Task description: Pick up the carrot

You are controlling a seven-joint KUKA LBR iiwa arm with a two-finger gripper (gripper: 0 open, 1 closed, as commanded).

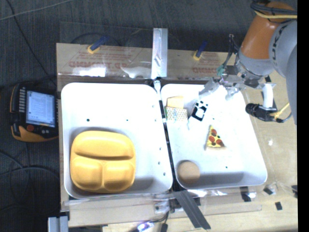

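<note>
Around the pizza slice (pixel 215 138) the right bin (pixel 241 153) floor lies open on its right and far side, while a sandwich-like block (pixel 175 108) and the pincer (pixel 199 110) crowd its upper left and a round brown piece (pixel 188 170), perhaps a cookie, sits below-left.

place: robotics lab | evidence: 2 white bins (pixel 113 93) on bench (pixel 120 62), teach pendant (pixel 34 111), loose cables (pixel 29 8), carpeted floor (pixel 29 47)

The scene is lit evenly and brightly from above; the white bins (pixel 116 93) are slightly overexposed, shadows soft, focus sharp.
</note>
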